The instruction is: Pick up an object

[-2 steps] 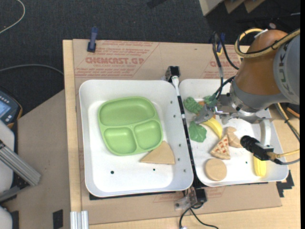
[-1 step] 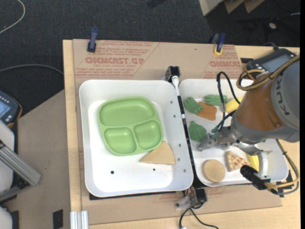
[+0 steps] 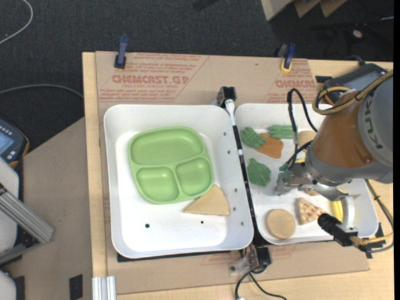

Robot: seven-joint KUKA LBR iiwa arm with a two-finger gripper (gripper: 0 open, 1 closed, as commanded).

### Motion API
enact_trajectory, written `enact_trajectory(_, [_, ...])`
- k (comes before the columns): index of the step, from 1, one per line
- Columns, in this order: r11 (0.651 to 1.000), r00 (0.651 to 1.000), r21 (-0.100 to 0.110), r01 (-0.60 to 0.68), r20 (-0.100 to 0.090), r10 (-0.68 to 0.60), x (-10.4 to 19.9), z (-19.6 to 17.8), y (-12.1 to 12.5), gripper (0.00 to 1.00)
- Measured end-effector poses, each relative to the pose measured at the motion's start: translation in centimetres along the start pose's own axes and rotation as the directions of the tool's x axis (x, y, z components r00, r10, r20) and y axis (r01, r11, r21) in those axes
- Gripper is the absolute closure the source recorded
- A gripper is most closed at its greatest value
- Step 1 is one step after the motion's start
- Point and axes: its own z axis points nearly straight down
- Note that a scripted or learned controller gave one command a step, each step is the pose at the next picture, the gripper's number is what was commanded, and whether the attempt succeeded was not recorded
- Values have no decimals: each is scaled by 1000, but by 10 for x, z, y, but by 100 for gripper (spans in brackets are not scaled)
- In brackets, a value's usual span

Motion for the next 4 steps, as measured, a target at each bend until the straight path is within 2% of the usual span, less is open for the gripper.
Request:
enact_trajectory(1, [1000,1000,-2,13,-9,-13,108,-93,-9,100])
enact_trajectory(2, [1000,1000,-13,8,-9,-8,132,-248,-19,100])
enact_trajectory(3, [1000,1000,-3,-6,0,6,30,-298,9,100])
enact_trajectory(4, [1000,1000,26,4,-8,-4,99,-79,-26,100])
